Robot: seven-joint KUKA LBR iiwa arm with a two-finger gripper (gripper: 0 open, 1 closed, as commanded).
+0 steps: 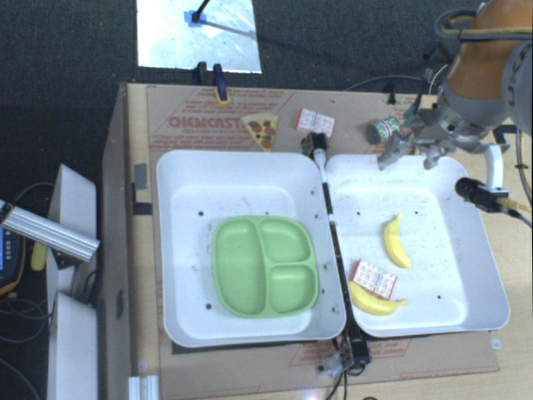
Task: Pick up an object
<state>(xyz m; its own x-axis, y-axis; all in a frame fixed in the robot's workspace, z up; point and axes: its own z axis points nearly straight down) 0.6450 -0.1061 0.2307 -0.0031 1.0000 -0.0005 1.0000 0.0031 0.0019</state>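
Camera view: two bananas, one (pixel 396 242) in the middle of the right bin (pixel 479 257) and one (pixel 376 302) at 7 o'clock under a small red-and-white packet (pixel 375 280), are waiting to be picked. The gripper (pixel 411 152) is held high over the bin's 12 o'clock rim, fingers spread apart with nothing between them. A banana could be pushed away or missed, because it is curved and smooth.

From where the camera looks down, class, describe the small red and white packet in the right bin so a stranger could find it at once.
Start at the right bin, next to the one with the green divided plate. Near its front edge lie two bananas; the red and white packet rests on the lower banana. It is flat, boxy and printed, unlike the curved yellow fruit.
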